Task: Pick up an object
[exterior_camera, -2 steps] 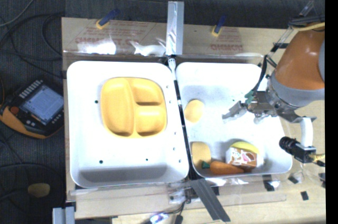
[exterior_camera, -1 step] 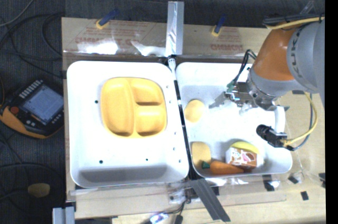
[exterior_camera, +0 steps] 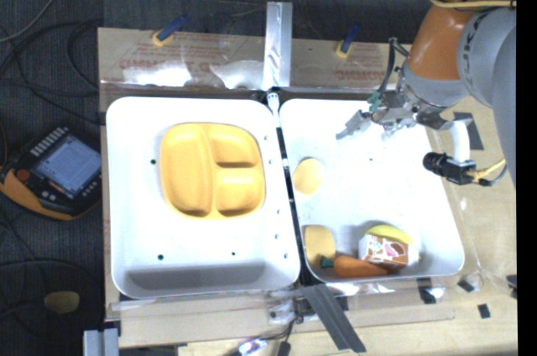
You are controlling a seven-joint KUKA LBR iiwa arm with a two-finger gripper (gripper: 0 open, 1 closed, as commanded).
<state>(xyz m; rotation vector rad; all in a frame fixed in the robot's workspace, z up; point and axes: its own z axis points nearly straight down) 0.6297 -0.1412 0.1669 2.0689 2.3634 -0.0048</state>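
Hovering with fingers spread, the pincer (exterior_camera: 374, 124) grips nothing; carton (exterior_camera: 384, 249) half-hides yellow fruit (exterior_camera: 388, 232).

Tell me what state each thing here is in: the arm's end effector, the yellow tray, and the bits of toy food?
end effector: over the right bin's far end, nothing between its fingers.
yellow tray: lying flat, open side up, in the left bin.
carrot: on its side by the right bin's near wall.
small carton: tipped, against the carrot.
round yellow piece: flat, apart from the others.
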